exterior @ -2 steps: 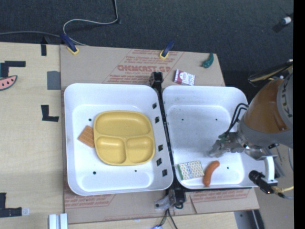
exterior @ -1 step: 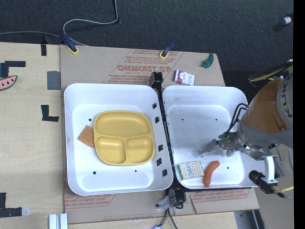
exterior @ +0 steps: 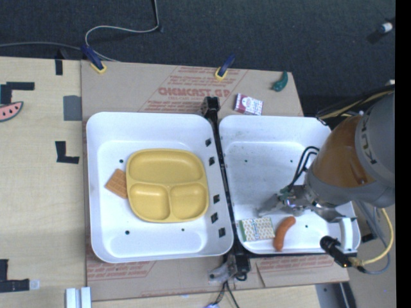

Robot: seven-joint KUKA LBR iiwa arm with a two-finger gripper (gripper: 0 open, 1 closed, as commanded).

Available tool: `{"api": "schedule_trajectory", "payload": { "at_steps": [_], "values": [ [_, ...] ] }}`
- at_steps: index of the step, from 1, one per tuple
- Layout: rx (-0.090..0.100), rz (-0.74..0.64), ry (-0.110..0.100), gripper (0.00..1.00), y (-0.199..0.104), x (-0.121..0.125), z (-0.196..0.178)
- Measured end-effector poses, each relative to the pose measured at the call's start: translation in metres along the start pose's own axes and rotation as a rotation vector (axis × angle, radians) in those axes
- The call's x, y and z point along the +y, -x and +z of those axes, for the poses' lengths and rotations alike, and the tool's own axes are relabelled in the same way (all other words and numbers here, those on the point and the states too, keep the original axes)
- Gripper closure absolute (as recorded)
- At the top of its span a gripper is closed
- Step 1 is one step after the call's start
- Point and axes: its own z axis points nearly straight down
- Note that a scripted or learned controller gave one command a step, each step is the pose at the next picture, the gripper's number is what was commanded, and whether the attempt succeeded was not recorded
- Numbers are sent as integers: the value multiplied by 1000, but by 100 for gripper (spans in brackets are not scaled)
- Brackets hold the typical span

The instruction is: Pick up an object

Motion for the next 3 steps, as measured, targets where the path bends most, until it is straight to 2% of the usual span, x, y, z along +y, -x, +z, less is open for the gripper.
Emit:
{"api": "schedule_trajectory", "payload": {
  "at_steps": [1, 2, 3],
  "values": [
    [0, -2, 4, 0, -39, 1, 0],
    [-1, 0, 4, 0, -41, 1, 0],
    [0, -2, 4, 0, -35, 84, 0]
  ]
}}
